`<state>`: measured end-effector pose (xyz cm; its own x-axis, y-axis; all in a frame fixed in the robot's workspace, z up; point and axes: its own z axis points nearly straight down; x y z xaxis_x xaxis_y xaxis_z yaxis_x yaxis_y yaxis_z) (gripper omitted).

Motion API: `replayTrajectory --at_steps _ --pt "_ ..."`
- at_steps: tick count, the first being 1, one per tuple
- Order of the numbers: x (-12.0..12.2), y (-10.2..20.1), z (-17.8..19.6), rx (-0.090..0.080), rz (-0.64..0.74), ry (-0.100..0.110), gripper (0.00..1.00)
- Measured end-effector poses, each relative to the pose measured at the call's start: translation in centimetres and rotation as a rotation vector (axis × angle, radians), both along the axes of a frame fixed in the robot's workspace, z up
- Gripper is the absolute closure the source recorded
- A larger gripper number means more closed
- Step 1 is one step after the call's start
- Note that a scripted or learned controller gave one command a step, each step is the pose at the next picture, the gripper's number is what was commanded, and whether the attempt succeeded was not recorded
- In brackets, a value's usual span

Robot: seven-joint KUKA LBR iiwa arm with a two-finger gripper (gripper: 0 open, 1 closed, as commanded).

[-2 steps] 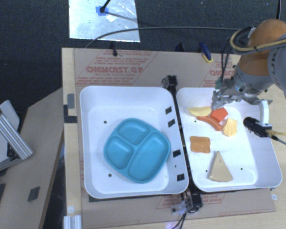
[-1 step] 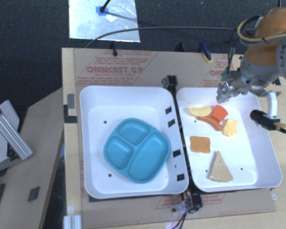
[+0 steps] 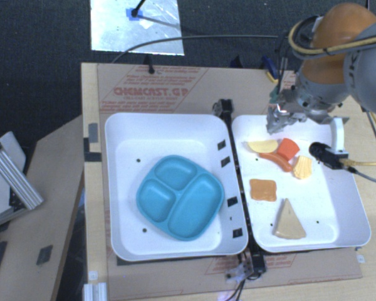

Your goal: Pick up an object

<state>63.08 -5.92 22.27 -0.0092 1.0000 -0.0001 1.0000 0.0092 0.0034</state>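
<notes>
Orange band marks the arm; its gripper (image 3: 277, 125) hovers at the right bin's (image 3: 354, 221) far edge, just above the yellow slice (image 3: 262, 146). Can't tell jaw state, too blurred. Nothing held. Risk: slice lies flat and touches the orange piece (image 3: 283, 154), so pads may slide off, or nudge both w/o a grasp.

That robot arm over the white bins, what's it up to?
The arm's pincer hangs over the far end of the right bin, just above a pale yellow slice and an orange piece. It holds nothing yet. A tan square and a wedge lie nearer. The left bin holds a blue divided plate.
</notes>
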Motion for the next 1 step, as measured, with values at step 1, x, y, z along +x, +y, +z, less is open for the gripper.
replayTrajectory --at_steps 1 --pt "0.37 5.42 0.79 0.002 0.002 0.001 1.00"
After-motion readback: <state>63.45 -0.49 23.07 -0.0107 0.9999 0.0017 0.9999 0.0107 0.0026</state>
